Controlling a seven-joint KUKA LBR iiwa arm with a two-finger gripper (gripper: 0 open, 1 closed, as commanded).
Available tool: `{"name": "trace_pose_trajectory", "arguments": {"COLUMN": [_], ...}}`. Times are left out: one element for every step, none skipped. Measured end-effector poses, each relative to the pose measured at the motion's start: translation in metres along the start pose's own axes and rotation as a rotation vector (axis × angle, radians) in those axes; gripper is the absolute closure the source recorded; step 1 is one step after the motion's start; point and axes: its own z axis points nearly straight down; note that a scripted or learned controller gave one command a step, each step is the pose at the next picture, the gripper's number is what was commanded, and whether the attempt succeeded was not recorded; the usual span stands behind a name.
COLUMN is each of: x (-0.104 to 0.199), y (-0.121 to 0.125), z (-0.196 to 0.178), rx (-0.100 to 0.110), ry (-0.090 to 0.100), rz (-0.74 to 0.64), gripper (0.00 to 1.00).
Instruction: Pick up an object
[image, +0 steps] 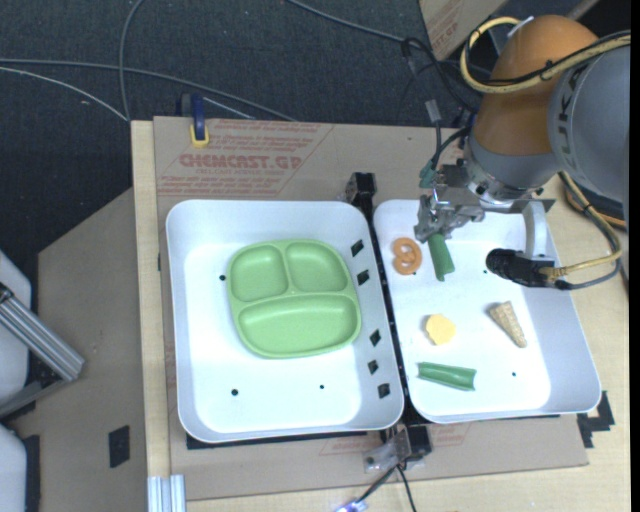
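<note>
My gripper (437, 232) hangs over the back of the right bin (560, 385), pointing down. Its fingers are closed on the top end of a short dark green pod (442, 260), which slants down from the fingertips. Just left of the pod lies an orange pretzel-shaped ring (405, 256). Further forward in the same bin are a small yellow chunk (439, 328), a tan cone (508, 323) and a longer green bean pod (447, 375).
The left bin (200, 380) holds a light green divided plate (293, 298). A black clip-lined divider (378, 300) runs between the bins. A black cable fitting (515, 266) with a yellow lead sticks out over the right bin's back right.
</note>
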Motion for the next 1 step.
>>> {"name": "trace_pose_trajectory", "arguments": {"x": [0.0569], "y": [-0.0071], "z": [0.0097], "rx": [0.0], "ry": [0.0], "rz": [-0.001], "gripper": [1.0]}}
